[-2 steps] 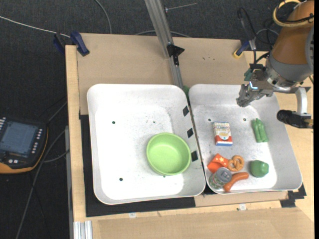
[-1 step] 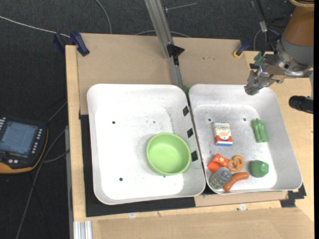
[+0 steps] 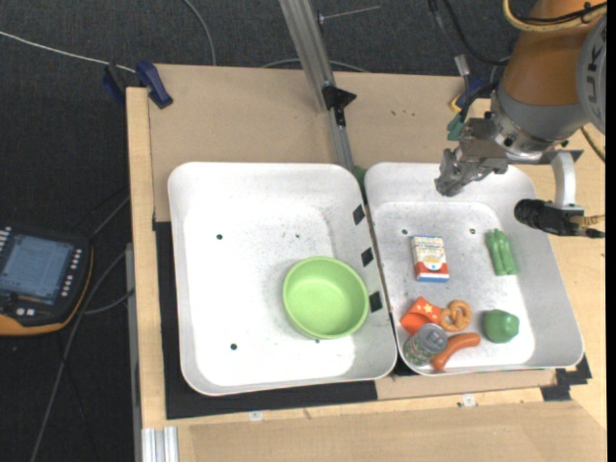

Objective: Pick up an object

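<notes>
Nearest, a red sausage (image 3: 454, 348) lies among toys in the right white plastic bin (image 3: 558, 306). A small printed carton (image 3: 430, 258) lies mid-bin. Farther, my pincer (image 3: 454, 183) hangs above the bin's far rim, carrying nothing I can see.

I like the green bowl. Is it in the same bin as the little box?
No, the green bowl sits in the left bin, while the little box lies in the right bin.

Honestly can't read any text here. The small carton (image 3: 430, 258) in the right bin (image 3: 558, 296) has printed graphics, and the handheld pendant (image 3: 38, 277) on the far left has a lit screen, both too blurry.
</notes>
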Available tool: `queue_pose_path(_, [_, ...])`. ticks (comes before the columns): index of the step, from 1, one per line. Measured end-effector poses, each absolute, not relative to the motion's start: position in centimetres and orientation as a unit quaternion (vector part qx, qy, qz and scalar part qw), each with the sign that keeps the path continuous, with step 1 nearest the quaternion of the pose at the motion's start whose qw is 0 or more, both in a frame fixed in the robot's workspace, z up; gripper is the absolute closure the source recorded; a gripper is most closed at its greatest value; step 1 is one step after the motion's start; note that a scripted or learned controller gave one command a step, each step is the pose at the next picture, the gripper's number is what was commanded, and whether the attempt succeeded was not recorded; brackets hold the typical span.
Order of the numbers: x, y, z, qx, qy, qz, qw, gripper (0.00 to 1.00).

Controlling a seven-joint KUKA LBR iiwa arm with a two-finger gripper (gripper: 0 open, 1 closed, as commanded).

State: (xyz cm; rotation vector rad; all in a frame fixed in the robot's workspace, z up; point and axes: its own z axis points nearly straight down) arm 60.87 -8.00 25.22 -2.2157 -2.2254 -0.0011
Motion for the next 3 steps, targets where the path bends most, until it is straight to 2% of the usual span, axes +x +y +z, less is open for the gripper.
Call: queue_pose_path(3, [58.3,8.6,25.3,-0.705,-0.709,-0.0004,0.001,1.0])
